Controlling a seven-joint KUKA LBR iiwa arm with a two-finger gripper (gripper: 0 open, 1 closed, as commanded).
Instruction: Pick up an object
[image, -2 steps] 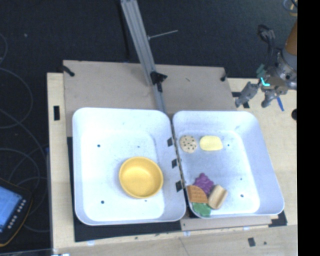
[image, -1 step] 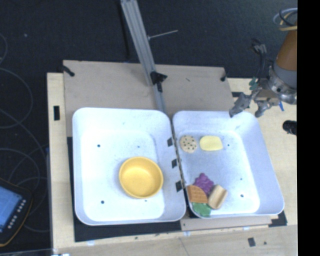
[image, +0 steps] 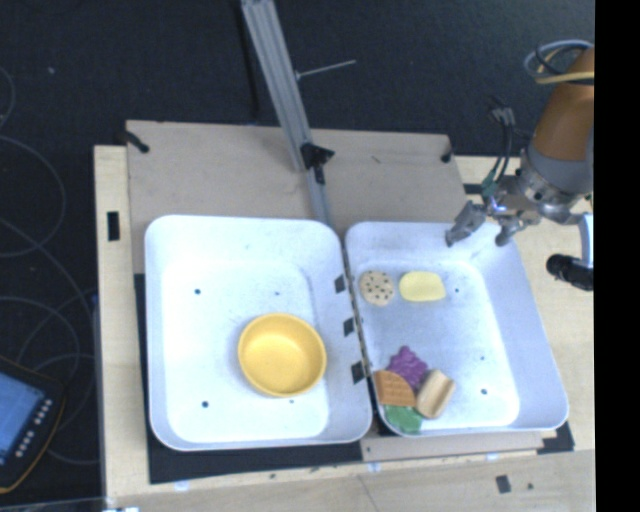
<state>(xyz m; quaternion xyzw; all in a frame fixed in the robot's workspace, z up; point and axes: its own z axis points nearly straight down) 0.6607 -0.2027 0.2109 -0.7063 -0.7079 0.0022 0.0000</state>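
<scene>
Honestly, your main worry is how tightly the likely targets are packed. Your pincer (image: 484, 228) hangs over the far right corner of the right bin (image: 500, 300), its two fingers spread apart with nothing between them, well apart from every object below. Nothing has been picked yet.

Nearest to it lie the yellow piece (image: 422, 287) and the speckled cookie (image: 376, 288), just beside each other on the bin floor. Both look low and flat, so I'd judge a downward pinch could slide over the top or nudge one into the other instead of closing round it. The cookie also sits near the wall shared by the two bins, where a finger could strike the rim.

At the near edge you have a tighter knot: the purple grapes (image: 405, 362), the orange wafer (image: 394, 388), the bread roll (image: 435, 393) and a green piece (image: 403, 420), touching or overlapping. Going in there risks catching two things at once, or shoving the heap against the bin wall.

The yellow bowl (image: 282, 354) stands alone in the left bin (image: 180, 300), clear of neighbours, but its wide round rim probably suits only an edge grip, and it is the longest reach.

Mind the grey slanted pole (image: 285, 100) rising from the bench (image: 250, 170) behind the bins.
</scene>
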